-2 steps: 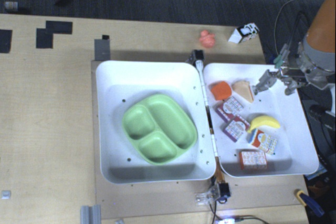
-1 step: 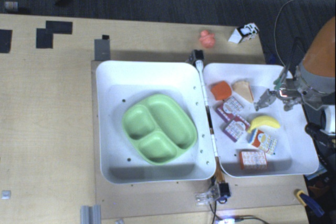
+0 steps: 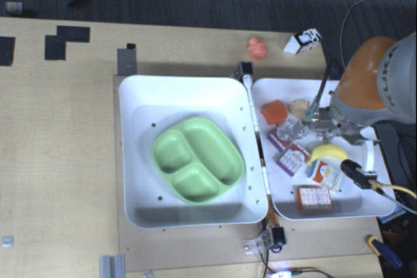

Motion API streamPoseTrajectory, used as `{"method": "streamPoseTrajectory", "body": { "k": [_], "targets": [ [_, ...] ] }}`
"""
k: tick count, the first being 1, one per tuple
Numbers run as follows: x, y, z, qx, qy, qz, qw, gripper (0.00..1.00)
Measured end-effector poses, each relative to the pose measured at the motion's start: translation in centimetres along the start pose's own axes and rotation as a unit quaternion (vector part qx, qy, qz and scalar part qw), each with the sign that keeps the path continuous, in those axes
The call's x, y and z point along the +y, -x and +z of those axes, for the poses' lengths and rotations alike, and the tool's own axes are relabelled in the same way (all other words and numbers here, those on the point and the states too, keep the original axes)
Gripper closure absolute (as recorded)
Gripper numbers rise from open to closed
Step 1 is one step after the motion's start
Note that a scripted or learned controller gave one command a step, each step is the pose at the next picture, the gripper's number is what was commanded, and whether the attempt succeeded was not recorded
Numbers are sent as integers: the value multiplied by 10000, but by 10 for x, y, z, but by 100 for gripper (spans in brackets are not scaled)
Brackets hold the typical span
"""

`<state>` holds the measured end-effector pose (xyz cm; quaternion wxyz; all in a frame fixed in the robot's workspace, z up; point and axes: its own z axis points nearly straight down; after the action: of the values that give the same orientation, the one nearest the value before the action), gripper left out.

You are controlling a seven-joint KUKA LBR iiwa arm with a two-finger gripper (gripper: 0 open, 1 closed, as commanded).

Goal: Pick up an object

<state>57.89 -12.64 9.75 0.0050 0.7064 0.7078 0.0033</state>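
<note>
Arm [image 3: 381, 84] enters from the right, orange band above the wrist, and reaches down over the right bin [image 3: 365, 208]. Gripper [image 3: 296, 127] sits low in the upper middle of that bin, among the clutter; the metal parts blur into a clear, shiny item [image 3: 287, 132] beneath them, so whether it grips anything cannot be told from this view. Right bin contents: orange block [image 3: 274, 112] near the upper left, just left of the gripper; a tan rounded object [image 3: 299, 105] beside it, touching or nearly touching the gripper body; dark red packet [image 3: 292, 159] below the gripper; banana [image 3: 328, 153] to the right of the packet; a white and orange carton [image 3: 328, 174] just below the banana, partly under a black cable fitting [image 3: 356, 173]; red box [image 3: 314, 198] near the bin's front wall, apart from the rest. Left bin [image 3: 133, 140] holds a green divided tray [image 3: 198, 157] with three compartments, lying roughly in the middle and turned at a slant. On the bench [image 3: 58, 153] behind the bins: a pink lump [image 3: 257, 47] and a small black and white tag [image 3: 303, 40], both outside the bins. Black tape marks [image 3: 65, 41] at the bench's far left.
</note>
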Motion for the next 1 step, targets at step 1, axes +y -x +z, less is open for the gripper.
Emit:
{"method": "streamPoseTrajectory", "body": {
  "k": [1],
  "targets": [
    [-31, -38, 7, -9, 34, 7, 10000, 0]
  ]
}}
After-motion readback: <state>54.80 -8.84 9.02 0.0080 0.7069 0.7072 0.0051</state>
